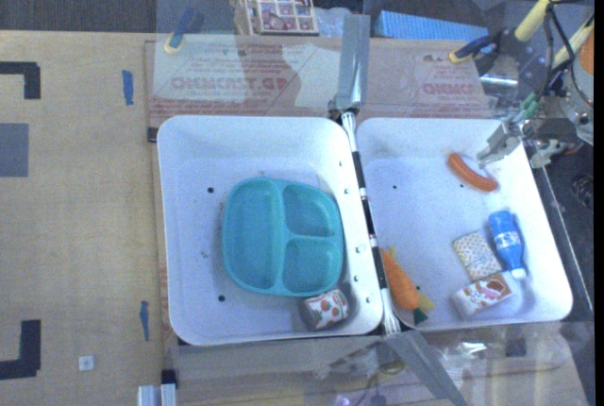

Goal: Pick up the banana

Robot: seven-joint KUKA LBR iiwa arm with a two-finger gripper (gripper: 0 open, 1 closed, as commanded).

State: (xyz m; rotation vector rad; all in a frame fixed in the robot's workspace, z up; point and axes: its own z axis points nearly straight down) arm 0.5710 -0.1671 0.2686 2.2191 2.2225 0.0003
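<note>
My gripper (500, 142) hangs over the far right corner of the right bin (425, 144), at the end of the arm that comes in from the right. Just below and left of it lies an orange-red sausage (472, 173) on the bin floor, close to the gripper but apart from it. An orange carrot (401, 279) lies against the right bin's left wall near the front. A small yellow-green bit (423, 305) shows at its lower end. I cannot make out anything held in the gripper.
The right bin also holds a blue bottle (505, 242), a tan cracker (475, 253) and a small white carton (483, 293). In the left bin (189, 159) sit a teal divided plate (283, 236) and a small can (326, 310). Boxes stand behind the bins.
</note>
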